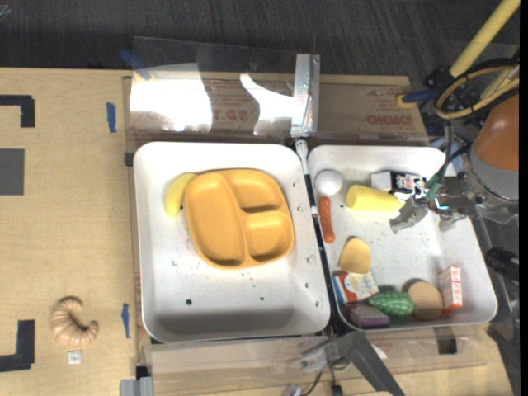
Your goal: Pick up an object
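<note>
The hand [410, 214] is seen over the right bin [462, 250], near its upper right part, with the grey arm and its orange band cut off at the frame's right edge. Its fingers appear parted, and nothing is seen between them. A yellow cup [373, 199] lies on its side just left of the hand, apart from it. A small black and white object [396, 181] sits just above the cup; what it is cannot be made out.

Left of the yellow cup, a white ball [328, 182] rests against the bin's left wall, and an orange carrot-like piece [327, 219] lies below the ball. A yellow rounded piece [356, 256] is found below the cup. Along the bin's lower edge a clutter is packed: a small printed carton [355, 285], a green item [390, 304], a brown round item [426, 297] and a red and white box [450, 289]. A purple piece [369, 320] is partly hidden under the green item.

In the left bin [223, 304] an orange divided tray [239, 217] lies, with a banana [175, 193] partly hidden behind its left edge. On the table [58, 221], well left of the tray, a croissant-like object [74, 320] is seen.
</note>
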